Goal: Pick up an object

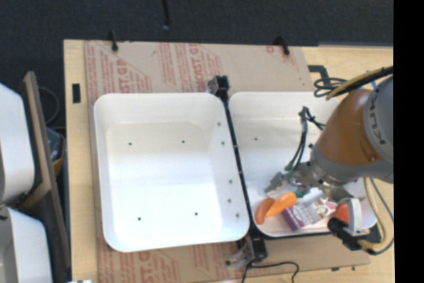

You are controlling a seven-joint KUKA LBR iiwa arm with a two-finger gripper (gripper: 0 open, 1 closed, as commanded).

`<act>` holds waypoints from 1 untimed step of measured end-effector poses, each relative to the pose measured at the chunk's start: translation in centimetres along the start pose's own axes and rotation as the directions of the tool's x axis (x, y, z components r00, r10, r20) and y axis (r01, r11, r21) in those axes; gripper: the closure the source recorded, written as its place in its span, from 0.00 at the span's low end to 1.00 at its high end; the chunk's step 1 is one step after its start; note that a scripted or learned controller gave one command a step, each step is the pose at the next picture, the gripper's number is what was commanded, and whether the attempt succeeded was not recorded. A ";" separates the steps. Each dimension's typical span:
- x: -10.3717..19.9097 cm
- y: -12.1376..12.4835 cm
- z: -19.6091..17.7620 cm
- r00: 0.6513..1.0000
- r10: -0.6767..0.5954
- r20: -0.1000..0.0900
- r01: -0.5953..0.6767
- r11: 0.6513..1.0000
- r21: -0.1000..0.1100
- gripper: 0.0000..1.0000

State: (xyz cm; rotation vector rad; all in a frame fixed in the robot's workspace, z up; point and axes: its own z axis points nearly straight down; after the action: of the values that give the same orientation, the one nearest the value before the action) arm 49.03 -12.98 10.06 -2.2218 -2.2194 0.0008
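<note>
In the right bin (265, 122) several small objects lie at the front edge: an orange carrot-shaped piece (273, 206), a purple and white packet (307, 214) and a red object (344, 212). My gripper (291, 183) is low in this bin, right above the orange piece and the packet. The grey and orange wrist (344, 142) covers most of it.
The left bin (165, 169) sits beside the right one, with a black clip (218, 84) at the top of the shared wall. Cables (331, 84) run at the bench's right. A cardboard sheet (172, 66) lies under both bins.
</note>
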 end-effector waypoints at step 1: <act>0.4 0.5 0.0 1.000 -0.001 0.000 0.001 1.000 -0.002 0.00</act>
State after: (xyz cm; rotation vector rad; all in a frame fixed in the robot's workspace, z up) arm 49.56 -12.61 10.06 -2.2219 -2.2215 -0.0008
